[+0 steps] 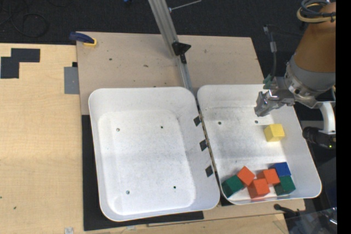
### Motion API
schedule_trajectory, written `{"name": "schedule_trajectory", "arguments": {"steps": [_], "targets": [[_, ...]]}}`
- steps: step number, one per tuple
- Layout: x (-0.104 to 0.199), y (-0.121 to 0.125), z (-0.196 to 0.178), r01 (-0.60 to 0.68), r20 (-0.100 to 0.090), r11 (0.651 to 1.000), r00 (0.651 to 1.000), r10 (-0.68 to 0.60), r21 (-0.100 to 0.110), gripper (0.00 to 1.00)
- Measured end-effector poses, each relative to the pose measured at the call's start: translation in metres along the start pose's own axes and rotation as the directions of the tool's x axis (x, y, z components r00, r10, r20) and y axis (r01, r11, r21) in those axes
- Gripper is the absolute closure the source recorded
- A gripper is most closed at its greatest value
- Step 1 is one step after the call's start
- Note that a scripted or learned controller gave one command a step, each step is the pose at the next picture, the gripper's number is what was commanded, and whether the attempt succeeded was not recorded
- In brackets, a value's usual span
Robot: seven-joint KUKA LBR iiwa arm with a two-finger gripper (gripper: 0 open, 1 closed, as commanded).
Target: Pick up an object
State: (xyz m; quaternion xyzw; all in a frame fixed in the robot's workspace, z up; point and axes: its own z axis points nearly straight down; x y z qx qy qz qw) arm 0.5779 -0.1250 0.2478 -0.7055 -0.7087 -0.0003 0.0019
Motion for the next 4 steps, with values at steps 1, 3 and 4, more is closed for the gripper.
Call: {"name": "schedule_trajectory", "arguments": {"steps": [1,3,4], "targets": [[0.047,-0.015,0.01,-0.002,0.0,1.0,1.0,0.002,0.003,1.0],[0.142,-0.02,0.004,0.0,0.001,1.0,1.0,0.0,0.003,1.0],[0.193,-0.029,0.019,0.0,0.001,1.0,1.0,0.0,0.004,1.0]]}}
